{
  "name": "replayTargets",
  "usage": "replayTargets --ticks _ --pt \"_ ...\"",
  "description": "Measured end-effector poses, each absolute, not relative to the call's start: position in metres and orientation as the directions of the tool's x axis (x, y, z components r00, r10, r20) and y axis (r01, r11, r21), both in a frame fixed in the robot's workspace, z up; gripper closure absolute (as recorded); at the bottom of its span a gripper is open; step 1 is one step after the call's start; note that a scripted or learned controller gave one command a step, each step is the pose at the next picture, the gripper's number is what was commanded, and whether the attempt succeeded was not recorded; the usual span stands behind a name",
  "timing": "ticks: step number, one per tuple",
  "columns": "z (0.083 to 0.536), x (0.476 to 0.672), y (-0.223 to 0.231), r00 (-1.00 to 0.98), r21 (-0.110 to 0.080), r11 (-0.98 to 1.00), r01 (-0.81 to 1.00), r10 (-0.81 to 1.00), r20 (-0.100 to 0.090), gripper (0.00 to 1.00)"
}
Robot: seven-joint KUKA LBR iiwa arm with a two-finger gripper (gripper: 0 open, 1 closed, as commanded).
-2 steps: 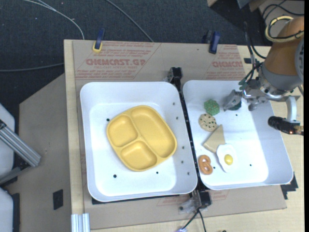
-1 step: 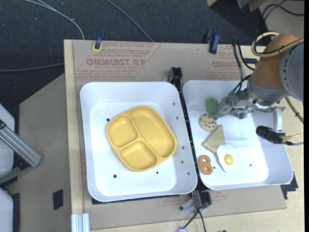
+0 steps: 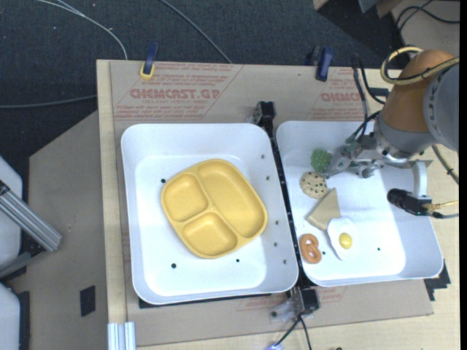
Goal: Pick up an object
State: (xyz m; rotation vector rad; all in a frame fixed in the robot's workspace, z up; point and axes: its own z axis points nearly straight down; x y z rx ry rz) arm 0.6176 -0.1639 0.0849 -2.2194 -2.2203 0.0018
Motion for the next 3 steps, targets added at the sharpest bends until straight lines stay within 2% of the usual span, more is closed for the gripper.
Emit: replayTargets --ticks 1,2,3 --pt "0.095 0.618 -0.164 0.000 0.000 0.000 1.000 1.000 0.000 1.00" --pt "0.139 0.621 -0.165 -0.001 0.005 0.001 1.000 1.000 -0.002 1.00" --pt "0.201 0.619 -0.171 0.000 0.007 0.000 1.000 1.000 -0.003 1.00"
